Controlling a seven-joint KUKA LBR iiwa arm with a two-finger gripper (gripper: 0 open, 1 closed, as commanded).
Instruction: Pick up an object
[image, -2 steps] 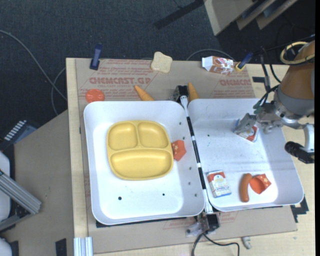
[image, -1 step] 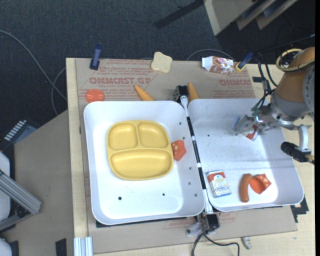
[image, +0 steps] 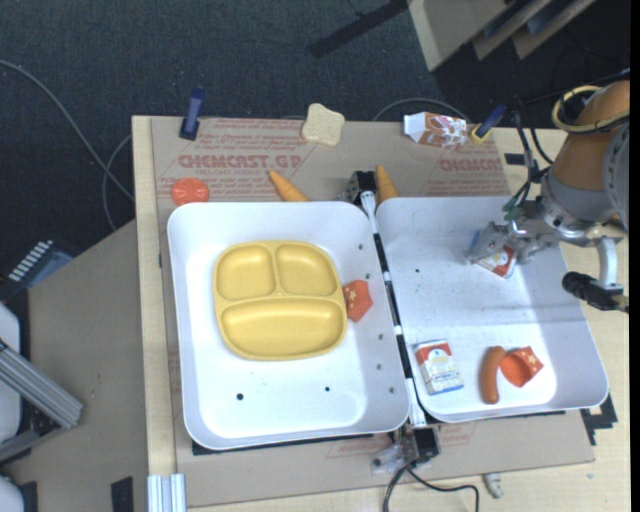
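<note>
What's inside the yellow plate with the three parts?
Nothing lies in the yellow plate; all three compartments show bare. A small red piece sits beside its right edge, in the left bin. Whatever's under the plate is covered.

robot lab, cardboard-topped bench (image: 250, 160), two white bins (image: 190, 260), loose cables (image: 60, 110), carpet floor (image: 100, 50)

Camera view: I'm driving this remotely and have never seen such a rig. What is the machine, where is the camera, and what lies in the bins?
One fixed camera looks down at a slant on a bench. The machine is a grey robot arm reaching in from the right. Its end effector sits low in the right bin, at a small red-and-white packet; I cannot tell whether it grips it. That bin also holds a small carton, a sausage and an orange piece. The left bin holds a yellow divided plate with a red piece beside it.
</note>
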